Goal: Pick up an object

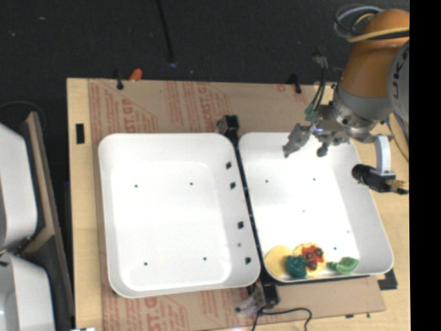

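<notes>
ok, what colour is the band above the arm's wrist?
Orange: the band sits above the grey wrist, upper right of the camera view, over the right bin.

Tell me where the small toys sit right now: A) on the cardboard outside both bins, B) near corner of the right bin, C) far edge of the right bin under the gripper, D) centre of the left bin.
B: the toys are clustered at the near edge of the right bin, while the gripper is over that bin's far edge, apart from them.
</notes>
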`<state>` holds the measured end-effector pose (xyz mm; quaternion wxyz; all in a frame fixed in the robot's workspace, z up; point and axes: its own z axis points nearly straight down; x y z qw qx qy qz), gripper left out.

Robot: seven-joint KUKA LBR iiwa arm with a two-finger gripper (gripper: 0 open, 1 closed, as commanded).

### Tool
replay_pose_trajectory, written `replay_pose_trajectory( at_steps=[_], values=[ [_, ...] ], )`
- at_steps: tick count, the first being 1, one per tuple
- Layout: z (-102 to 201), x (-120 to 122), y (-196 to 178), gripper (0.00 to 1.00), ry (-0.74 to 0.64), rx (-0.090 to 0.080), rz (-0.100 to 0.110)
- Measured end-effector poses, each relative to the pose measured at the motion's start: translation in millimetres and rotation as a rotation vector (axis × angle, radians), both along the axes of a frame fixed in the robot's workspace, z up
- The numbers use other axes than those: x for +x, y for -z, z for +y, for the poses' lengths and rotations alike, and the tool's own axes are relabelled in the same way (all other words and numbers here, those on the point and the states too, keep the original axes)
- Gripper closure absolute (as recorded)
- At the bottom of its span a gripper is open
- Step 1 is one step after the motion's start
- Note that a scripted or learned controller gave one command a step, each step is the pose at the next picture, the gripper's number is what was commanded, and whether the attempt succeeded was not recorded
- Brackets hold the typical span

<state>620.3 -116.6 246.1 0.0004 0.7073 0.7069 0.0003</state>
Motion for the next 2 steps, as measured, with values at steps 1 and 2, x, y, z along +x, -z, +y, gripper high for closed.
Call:
replay_pose_trajectory(
  at_steps=[1,2],
  values=[
    [-13.8,-57.7,3.8,0.00,0.002,0.000,0.001],
    [-41.3,-122.4,30.1,0.00,0.004,-0.001,0.002]
  ],
)
